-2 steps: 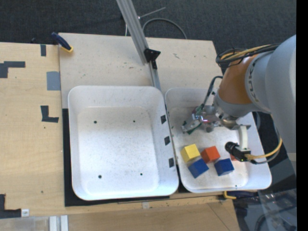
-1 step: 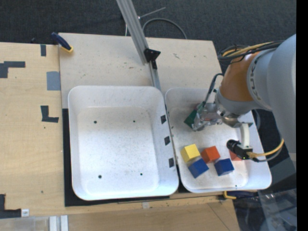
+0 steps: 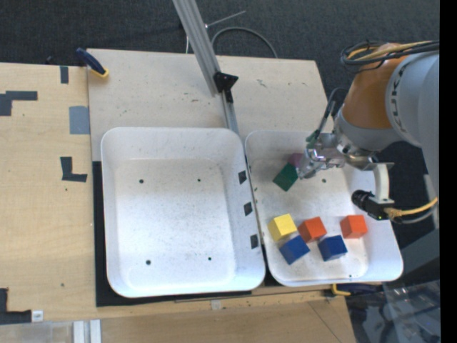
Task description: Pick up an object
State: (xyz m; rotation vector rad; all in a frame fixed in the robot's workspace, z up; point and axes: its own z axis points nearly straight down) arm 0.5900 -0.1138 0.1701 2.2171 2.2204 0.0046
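Observation:
In the right bin point(image 3: 378, 266) lie several blocks. A green block point(image 3: 285, 177) sits in the upper left part, with a small purplish object point(image 3: 295, 161) just above it. My gripper point(image 3: 311, 164) hangs just right of the green block, close to it; its fingers are too small to read. Lower in the bin are a yellow block point(image 3: 283, 226), an orange block point(image 3: 312, 229), a second orange block point(image 3: 353, 226) and two blue blocks point(image 3: 293, 249) point(image 3: 332, 247).
The left bin point(image 3: 114, 213) stands beside the right one, their rims meeting in the middle. A slanted metal rail point(image 3: 196, 31) crosses the bench behind the bins. The arm's orange band point(image 3: 371, 95) and cables point(image 3: 400, 209) overhang the right bin's edge.

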